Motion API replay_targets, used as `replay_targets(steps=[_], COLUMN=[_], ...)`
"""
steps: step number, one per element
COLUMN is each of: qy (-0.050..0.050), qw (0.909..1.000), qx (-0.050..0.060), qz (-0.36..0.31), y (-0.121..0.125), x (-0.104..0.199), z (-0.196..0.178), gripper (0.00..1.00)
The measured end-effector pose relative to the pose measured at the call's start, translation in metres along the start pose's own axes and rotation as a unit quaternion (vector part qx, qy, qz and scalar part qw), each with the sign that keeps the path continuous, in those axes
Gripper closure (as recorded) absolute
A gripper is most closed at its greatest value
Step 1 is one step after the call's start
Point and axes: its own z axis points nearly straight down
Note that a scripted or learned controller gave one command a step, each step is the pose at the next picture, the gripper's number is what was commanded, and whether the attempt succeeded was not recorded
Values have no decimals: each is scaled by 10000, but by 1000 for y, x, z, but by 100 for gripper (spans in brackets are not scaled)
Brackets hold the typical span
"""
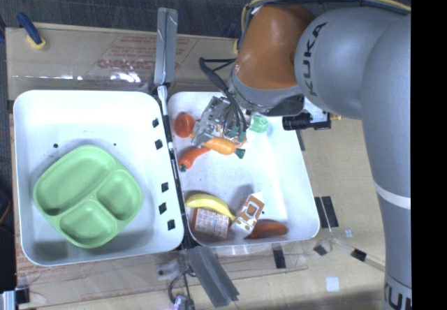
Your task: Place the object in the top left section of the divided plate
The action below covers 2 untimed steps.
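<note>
jaws: the gripper (225, 127) is down in the upper part of the right bin (297, 183), middle of the frame; the metal bits blur together so I honestly can't tell if it's apart or together, and can't tell if it's clamped on anything
carrot: a small orange carrot (222, 146) sits right under the tool, touching or nearly so; looks like the thing being gone for, but that's my guess; it's in the right bin, nowhere near the plate yet
plate: green divided plate (87, 195) lies in the left bin (84, 109), lower left of the frame; the section to hit is the one toward its upper left
clutter: a tomato (184, 124) just left of the tool, an orange-red pepper-looking thing (193, 156) below the carrot, something teal (259, 124) on the right side; further down a banana (207, 203), a brown block (211, 223), a little carton (250, 212) and a sausage-ish item (267, 229) along the bottom wall
risk 1: carrot is slim and tapered; a shallow pinch could let it roll out or swing on the lift
risk 2: neighbours are tight; the pepper could get nudged or dragged up too
risk 3: the carry crosses the ridge between the bins; a low pass could clip it
risk 4: plate sections are small and it sits at an angle; a slightly off drop lands in the wrong compartment or on a divider
</note>
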Motion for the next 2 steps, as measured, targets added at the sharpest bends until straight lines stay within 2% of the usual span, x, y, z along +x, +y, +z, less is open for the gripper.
replay_targets(steps=[1, 2], qy=[-2, 10], qw=[9993, 10000], qx=[0, 2], qz=[373, -78], y=[-1, 44], x=[-52, 4], z=[0, 1], gripper=[100, 100])
